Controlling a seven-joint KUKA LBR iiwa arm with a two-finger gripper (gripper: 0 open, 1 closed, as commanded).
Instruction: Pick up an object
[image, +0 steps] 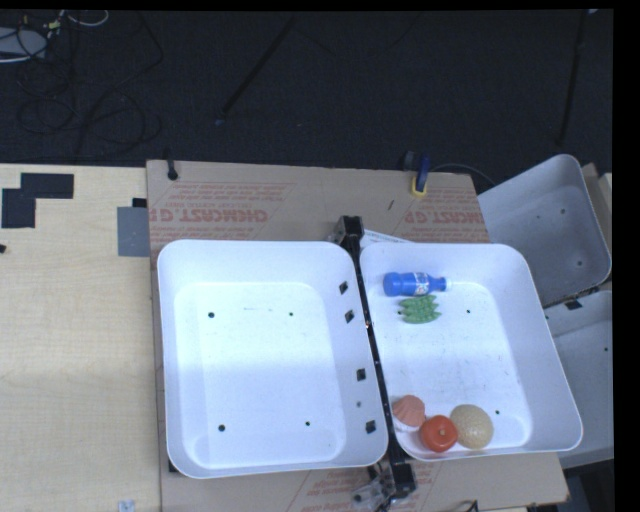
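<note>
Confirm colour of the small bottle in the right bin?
Blue, with a white cap: the bottle shows clearly in the camera view.

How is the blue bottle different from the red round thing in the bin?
The blue bottle is long and lies on its side, while the red round thing is ball-shaped like a tomato. The bottle is blue with a white cap; the round thing is red all over. The bottle lies near the far edge of the right bin, beside a small green object, but the round thing sits at the near edge between two other round items. Both are in that same bin.
</note>
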